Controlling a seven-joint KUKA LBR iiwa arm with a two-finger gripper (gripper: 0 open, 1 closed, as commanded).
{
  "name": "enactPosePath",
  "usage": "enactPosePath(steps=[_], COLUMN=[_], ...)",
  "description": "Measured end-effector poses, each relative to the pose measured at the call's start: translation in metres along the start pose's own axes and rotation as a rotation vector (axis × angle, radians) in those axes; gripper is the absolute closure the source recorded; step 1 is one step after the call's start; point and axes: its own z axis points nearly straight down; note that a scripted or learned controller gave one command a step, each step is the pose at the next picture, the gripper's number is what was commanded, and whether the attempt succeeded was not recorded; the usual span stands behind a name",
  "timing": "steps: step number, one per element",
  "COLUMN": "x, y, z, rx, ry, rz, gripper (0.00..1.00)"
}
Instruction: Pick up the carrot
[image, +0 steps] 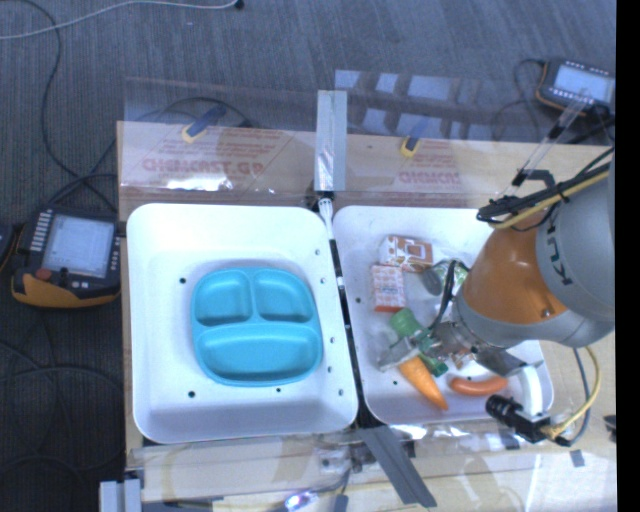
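**End effector low in the right-hand bin, beside the carrot**

End effector (437, 345) sits low in the right bin (360, 300), under the grey arm (560, 270) with its orange band; whether it is spread or pressed together cannot be told. Just at its 7 o'clock lies the carrot (423, 384), tip pointing to 4 o'clock, not seen between any fingers. A green piece (404, 323) lies at 10 o'clock of it, small printed packets (390, 285) at 11. At 9 o'clock, the left bin (150, 300) carries a blue divided tray (257, 325).
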Motion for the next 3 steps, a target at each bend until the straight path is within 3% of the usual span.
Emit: enactPosePath(steps=[1, 2, 3], x=[0.001, -0.021, 0.038], y=[0.000, 0.003, 0.048], z=[-0.009, -0.026, -0.164], rx=[0.001, 0.011, 0.011], ry=[0.003, 0.006, 0.002], rz=[-0.001, -0.146, 0.057], gripper=[1.00, 1.00, 1.00])
